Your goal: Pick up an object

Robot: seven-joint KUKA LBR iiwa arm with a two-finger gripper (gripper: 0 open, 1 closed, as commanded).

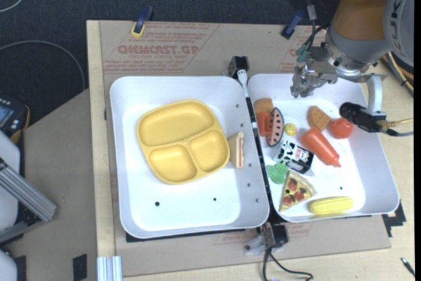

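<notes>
My gripper [308, 85] hangs over the far part of the right white bin [381, 171], above a bare patch of its floor, and from this slant I cannot tell whether it is spread or pressed together; I see nothing between its tips. No object is taken yet. The toys lie nearer and to the left of it: a brown bread-like piece [318, 117] just beside a red tomato-like ball [341, 127], a long orange-red carrot-like toy [321, 146], a watermelon slice [277, 125], a black-and-white carton [293, 154], a pizza slice [296, 191] and a yellow corn cob [331, 206] at the near wall. The left white bin [125, 161] holds a yellow divided plastic plate [181, 140]. To do this step well, I think I should choose the brown piece, because it is closest to my tool. I should come straight down over its middle, with the tips on its two narrow sides, and keep clear of the red ball that nearly touches it, so one tip does not push it away.
</notes>
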